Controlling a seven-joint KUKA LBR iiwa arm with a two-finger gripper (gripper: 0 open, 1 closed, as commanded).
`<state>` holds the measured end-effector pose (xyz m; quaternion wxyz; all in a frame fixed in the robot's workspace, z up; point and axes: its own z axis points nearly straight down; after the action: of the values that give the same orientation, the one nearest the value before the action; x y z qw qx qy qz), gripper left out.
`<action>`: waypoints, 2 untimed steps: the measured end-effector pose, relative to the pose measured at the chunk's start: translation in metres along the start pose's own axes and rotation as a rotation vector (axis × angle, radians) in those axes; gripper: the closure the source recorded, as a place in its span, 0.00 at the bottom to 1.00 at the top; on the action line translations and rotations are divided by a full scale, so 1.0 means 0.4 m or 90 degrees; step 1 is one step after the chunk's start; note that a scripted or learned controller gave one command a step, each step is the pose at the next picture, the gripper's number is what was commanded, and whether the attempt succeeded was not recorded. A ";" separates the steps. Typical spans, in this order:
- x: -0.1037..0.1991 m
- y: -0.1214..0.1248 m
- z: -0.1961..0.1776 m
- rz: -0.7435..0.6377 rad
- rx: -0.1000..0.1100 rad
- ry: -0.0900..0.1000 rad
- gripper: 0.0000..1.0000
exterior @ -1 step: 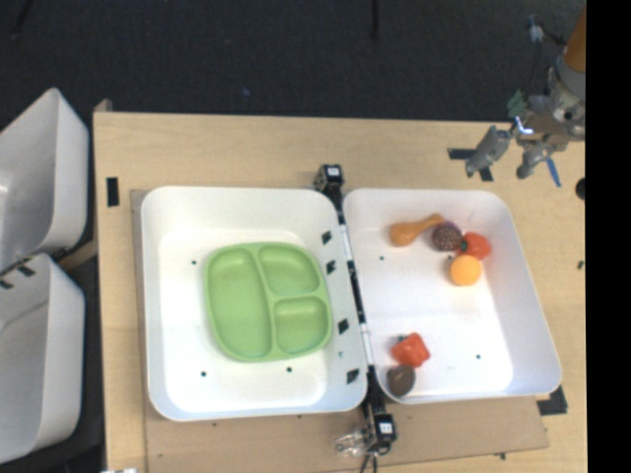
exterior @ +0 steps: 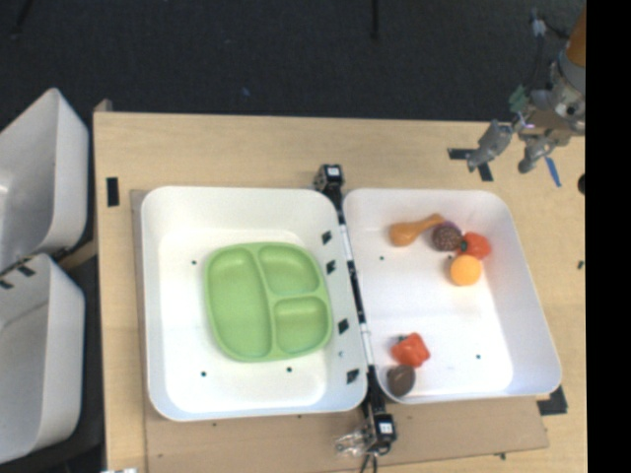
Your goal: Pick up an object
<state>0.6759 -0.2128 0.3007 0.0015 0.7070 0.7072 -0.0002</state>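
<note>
The right bin (exterior: pixel 513 363) holds several small toy foods. An orange gourd shape (exterior: pixel 414 230), a dark purple piece (exterior: pixel 447 236), a red tomato (exterior: pixel 476 245) and an orange ball (exterior: pixel 465 270) cluster near its far side. A red pepper (exterior: pixel 411 349) and a brown piece (exterior: pixel 400 380) lie at its near left corner. My gripper (exterior: pixel 507 159) hangs over the bare bench beyond the bin's far right corner, above and to the right of the cluster. It is open, with nothing between its spread fingers.
The left bin (exterior: pixel 168 363) carries a green divided plate (exterior: pixel 268 300). A ridge with black clips (exterior: pixel 347 294) joins the two bins. White containers (exterior: pixel 39 175) stand off the bench at the left.
</note>
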 end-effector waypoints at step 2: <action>-0.004 -0.008 0.211 0.002 0.001 -0.001 0.00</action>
<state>0.6730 -0.2147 0.2163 0.0014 0.7080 0.7062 -0.0008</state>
